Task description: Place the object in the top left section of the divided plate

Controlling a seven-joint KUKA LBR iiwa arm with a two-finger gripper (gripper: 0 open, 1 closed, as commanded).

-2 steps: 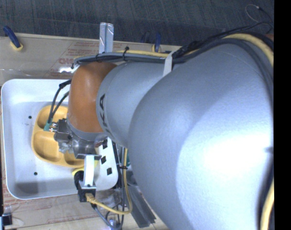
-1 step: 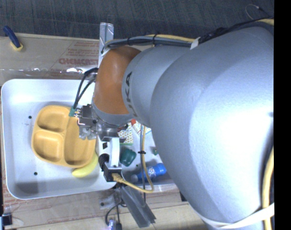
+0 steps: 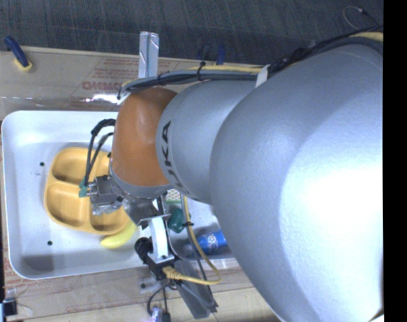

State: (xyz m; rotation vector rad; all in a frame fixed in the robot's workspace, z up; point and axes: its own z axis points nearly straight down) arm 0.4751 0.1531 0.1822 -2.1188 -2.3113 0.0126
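Note:
A yellow divided plate [image 3: 64, 183] lies in the left white bin [image 3: 22, 146], its right part covered by my arm. The grey arm with its orange band [image 3: 139, 139] reaches across from the right and hangs over the plate's right side. The wrist and gripper mount [image 3: 106, 196] sit above the plate's lower right section; the fingertips are hidden beneath it. A yellow banana-like object [image 3: 119, 238] lies just below the plate's right edge, partly under the wrist hardware.
A blue can-like object [image 3: 210, 241] and a small green item [image 3: 176, 217] lie near the bins' dividing wall, under the arm. Cables and a bracket [image 3: 169, 274] hang over the front rim. A metal post [image 3: 148, 54] stands behind the bins.

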